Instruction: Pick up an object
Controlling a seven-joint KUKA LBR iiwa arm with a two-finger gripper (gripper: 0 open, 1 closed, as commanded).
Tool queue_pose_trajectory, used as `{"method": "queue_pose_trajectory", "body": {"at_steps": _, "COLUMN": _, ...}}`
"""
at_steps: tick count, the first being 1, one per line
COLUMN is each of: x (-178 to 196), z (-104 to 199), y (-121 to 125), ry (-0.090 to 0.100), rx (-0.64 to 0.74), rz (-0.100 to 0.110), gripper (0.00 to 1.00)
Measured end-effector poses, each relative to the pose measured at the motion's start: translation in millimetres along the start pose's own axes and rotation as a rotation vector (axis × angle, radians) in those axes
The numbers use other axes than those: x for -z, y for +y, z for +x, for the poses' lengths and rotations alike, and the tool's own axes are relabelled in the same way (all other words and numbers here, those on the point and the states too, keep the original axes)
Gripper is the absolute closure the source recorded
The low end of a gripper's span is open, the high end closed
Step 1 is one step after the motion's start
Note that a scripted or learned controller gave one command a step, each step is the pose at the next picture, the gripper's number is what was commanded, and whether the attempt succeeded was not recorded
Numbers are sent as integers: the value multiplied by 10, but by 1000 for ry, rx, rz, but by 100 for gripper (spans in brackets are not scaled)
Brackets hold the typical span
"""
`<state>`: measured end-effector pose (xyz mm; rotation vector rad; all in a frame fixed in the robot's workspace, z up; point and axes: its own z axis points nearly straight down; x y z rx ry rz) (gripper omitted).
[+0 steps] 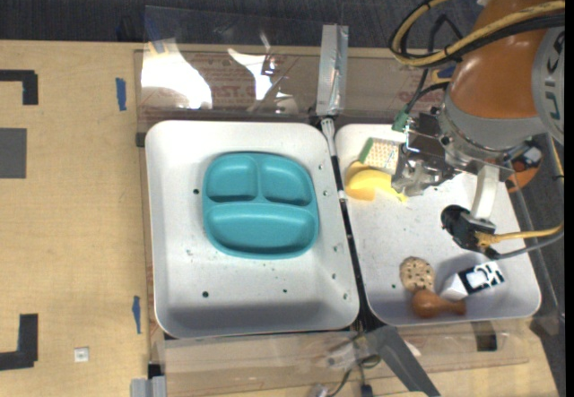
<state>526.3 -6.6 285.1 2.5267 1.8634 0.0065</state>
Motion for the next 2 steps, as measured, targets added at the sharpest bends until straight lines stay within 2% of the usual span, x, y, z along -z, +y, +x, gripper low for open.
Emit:
{"method": "queue_pose_trajectory", "body": {"at_steps": 1, "x": -153, "z": -351, "y": 19, "ry": -3, "rx": -19, "rz": 7, "gripper": 100}}
{"method": "queue_pose_trajectory", "body": {"at_steps": 2, "x": 533, "z": -165, "y": -6, "ry": -2, "rx": 239, "rz": 2, "gripper": 100}}
